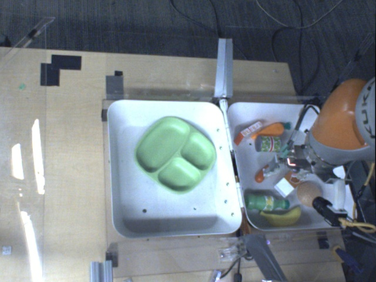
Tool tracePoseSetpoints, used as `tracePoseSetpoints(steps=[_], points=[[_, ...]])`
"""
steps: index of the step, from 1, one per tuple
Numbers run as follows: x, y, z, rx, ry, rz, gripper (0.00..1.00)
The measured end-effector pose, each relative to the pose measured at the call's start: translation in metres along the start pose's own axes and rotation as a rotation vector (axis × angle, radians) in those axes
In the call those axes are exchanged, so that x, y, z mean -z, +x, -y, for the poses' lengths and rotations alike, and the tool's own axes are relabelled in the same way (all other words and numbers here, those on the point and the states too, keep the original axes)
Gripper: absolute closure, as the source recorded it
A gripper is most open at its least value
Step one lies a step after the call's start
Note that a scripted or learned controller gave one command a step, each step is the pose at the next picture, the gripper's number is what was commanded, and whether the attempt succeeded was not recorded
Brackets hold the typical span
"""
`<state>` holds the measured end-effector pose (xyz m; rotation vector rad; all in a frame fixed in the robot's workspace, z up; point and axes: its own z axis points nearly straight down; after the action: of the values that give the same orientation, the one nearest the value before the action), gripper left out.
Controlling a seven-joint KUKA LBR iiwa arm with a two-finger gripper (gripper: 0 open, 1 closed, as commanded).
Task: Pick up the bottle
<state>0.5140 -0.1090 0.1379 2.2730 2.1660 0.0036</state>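
Green bottle [267, 202] lies in the right bin [238, 113], its lower side hidden by a banana [281, 217]; the claw [289, 160] is blurred, grip unreadable.

green tray [176, 151] in L bin [123, 169], banana [281, 216]

Arm [346, 125]: bulbous orange band, grey housing beneath; dark cable along the wrist, small red light.

Pale wooden bench [64, 175], two white bins [120, 216] side by side, black markers [59, 68]
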Motion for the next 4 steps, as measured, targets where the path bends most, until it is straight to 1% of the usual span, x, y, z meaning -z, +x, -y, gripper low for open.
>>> tracePoseSetpoints(steps=[1,2,3,4], points=[[0.047,0.078,0.030,0.062,-0.002,-0.001,0.00],[0.047,0.125,0.032,0.131,-0.001,-0.001,0.00],[0.047,0.077,0.030,0.115,-0.002,0.000,0.00],[0.047,0.145,0.033,0.151,-0.002,-0.001,0.00]])
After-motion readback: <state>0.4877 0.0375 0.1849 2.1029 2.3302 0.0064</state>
